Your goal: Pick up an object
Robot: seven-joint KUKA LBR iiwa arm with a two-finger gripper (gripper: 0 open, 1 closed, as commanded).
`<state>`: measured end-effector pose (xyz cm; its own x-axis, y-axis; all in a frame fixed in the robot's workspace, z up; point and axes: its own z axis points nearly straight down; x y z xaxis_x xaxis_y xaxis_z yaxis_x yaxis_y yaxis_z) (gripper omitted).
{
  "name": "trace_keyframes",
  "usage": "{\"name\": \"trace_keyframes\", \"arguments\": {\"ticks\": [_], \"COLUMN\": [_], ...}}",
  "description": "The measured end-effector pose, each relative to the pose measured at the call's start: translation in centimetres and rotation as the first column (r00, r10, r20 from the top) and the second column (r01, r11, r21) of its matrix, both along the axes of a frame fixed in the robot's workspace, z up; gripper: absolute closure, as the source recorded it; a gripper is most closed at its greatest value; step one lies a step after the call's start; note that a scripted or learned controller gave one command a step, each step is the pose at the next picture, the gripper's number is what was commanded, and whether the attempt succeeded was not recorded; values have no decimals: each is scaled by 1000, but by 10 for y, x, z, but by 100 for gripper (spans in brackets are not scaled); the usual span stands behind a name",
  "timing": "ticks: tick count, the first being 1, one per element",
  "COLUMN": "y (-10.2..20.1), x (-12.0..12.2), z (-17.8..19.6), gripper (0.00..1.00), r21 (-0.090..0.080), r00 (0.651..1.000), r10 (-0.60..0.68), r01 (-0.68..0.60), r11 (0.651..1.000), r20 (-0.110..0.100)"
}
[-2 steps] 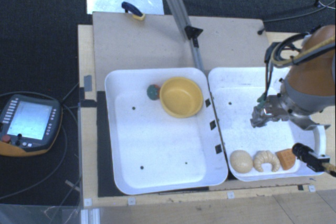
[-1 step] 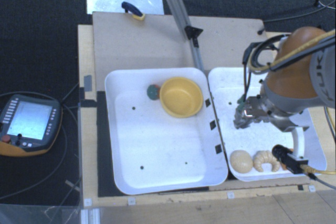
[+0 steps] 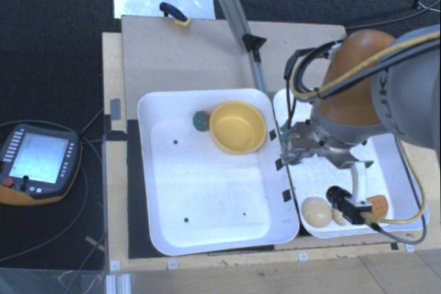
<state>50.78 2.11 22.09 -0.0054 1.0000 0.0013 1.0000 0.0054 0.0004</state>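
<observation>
No thing is seen held, so the candidates for picking are told as they lie. In the right bin (image 3: 394, 172), at its near left corner, a cream egg (image 3: 316, 211) is seen, smooth and rounded, with a small tan piece (image 3: 338, 217) just beside it on the right and an orange piece (image 3: 379, 203) a little further right, partly hidden. In the left bin (image 3: 207, 206), a yellow bowl (image 3: 238, 127) is set upright at the far right corner, close to the wall shared with the other bin; a small teal ball (image 3: 200, 121) is pressed against its left rim. The rest of that bin's floor is marked by a few dark specks. Much of the right bin is covered by the arm (image 3: 358, 79), whose wrist is hung over the bin's left side, above and behind the egg. The jaws are hidden under the wrist, and it cannot be told whether they are wide or narrow. On the counter (image 3: 303, 51) behind the bins a metal pole (image 3: 231, 3) is slanted, and a black-and-yellow clamp (image 3: 173, 13) is fixed at the far edge. A pendant (image 3: 38, 162) is laid on the dark floor to the left.
</observation>
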Motion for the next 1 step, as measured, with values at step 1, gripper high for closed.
{"name": "trace_keyframes", "arguments": {"ticks": [1], "y": [48], "x": [-2], "z": [12], "gripper": [100], "r21": [-1], "r00": [1000], "r10": [-2], "r01": [2], "r11": [1000], "r20": [1]}}
